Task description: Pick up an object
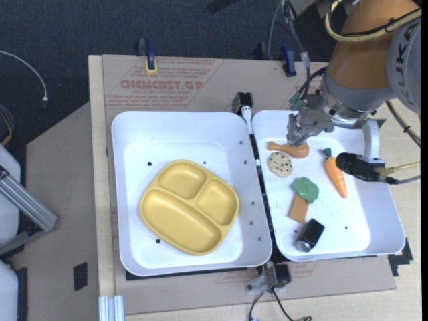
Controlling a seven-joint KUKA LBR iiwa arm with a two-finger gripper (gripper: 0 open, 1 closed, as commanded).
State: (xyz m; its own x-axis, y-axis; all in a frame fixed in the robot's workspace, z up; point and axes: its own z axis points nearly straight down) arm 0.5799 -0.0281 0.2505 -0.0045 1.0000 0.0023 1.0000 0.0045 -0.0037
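- Your tool (297,138) hangs low over the far left part of the right bin (378,236), at the end of the grey arm (371,39) with its orange band, which reaches in from the right
- You cannot tell from this slant whether the tool is spread or pressed together
- Right under its tip lies the orange curved piece (294,150), stretched across the bin; the tip meets the piece's far edge in the view, but you cannot tell if they touch, and nothing shows the piece pinched
- Just beside that piece, nearer and to the left, you see a round tan cookie (279,164) with dark specks, flat on the bin floor, close to the left wall
- To the right lies a toy carrot (337,177), green end toward the far wall
- Nearer than the cookie, a green leafy lump (306,188) rests against the far end of an orange block (298,209)
- Just beside the block, toward the near wall, a small black box (310,235) lies askew
- The left bin (134,152) stands right against the right one and holds a yellow divided plate (190,206) with three compartments, set at a skew
- Both bins rest on a brown surface (100,179) with red lettering, and blue clamps (150,52) grip its far edge
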